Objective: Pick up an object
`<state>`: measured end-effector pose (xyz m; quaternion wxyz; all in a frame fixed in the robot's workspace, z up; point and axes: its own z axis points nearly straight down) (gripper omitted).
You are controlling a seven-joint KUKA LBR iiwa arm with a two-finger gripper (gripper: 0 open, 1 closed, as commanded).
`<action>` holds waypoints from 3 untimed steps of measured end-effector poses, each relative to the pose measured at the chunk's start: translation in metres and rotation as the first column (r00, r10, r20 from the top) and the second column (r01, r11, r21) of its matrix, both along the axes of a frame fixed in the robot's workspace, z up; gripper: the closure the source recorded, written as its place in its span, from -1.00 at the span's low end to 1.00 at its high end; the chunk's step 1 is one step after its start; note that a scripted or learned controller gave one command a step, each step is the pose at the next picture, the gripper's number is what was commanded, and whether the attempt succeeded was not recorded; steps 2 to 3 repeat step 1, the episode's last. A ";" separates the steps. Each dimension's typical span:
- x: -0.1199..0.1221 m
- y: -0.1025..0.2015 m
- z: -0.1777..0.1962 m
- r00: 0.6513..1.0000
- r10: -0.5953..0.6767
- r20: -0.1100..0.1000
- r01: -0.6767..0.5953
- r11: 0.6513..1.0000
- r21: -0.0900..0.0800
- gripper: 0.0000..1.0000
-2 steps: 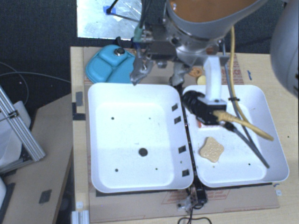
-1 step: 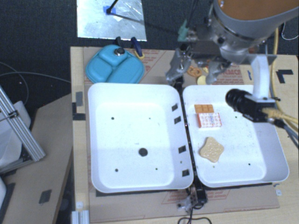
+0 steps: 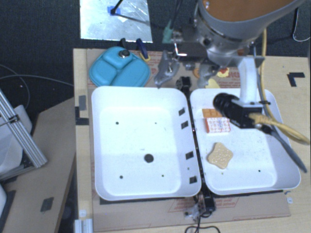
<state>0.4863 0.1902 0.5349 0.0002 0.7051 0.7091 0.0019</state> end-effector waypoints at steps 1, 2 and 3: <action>0.001 -0.002 0.012 1.000 0.002 0.003 -0.002 1.000 0.001 1.00; 0.001 -0.002 0.012 1.000 0.002 0.003 -0.002 1.000 0.001 1.00; 0.001 -0.002 0.012 1.000 0.002 0.003 -0.002 1.000 0.001 1.00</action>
